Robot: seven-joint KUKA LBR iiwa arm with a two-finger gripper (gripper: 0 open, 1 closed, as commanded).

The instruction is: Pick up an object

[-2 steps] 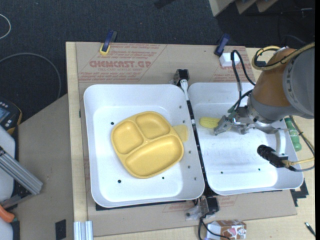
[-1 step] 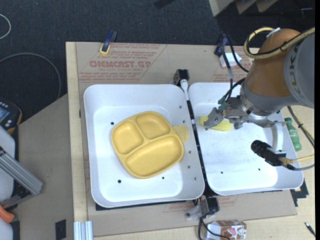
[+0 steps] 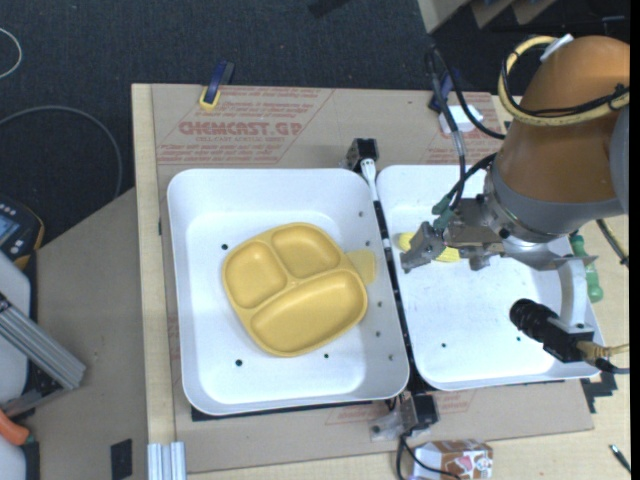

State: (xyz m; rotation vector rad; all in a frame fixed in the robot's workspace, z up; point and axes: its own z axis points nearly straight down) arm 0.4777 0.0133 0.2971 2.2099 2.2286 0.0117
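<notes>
The gripper [image 3: 418,252] hung low over the upper-left part of the right bin [image 3: 470,340], just beside the wall it shares with the left bin [image 3: 200,230]. From this angle I could not tell whether it was open or closed. A small yellow object [image 3: 405,240] lay directly beneath it, showing on both sides of the tool, so it was probably the target; nothing showed it gripped. The arm [image 3: 560,138] reached in from the right and leaned across the bin, likely to bring the tool down onto that piece near the wall. The wall was the tight edge: the object sat close against it, which left little room on that side, while the bin floor toward the front lay bare and gave open room to pull back or lift. A green thing [image 3: 594,286] sat at the far right rim, mostly hidden behind the arm and well apart from the gripper. In the left bin a yellow plate [image 3: 295,288] with 3 compartments lay flat near the middle, turned at a slant, its right edge near the shared wall and bare floor on its other sides. The pick looked not yet done.
</notes>
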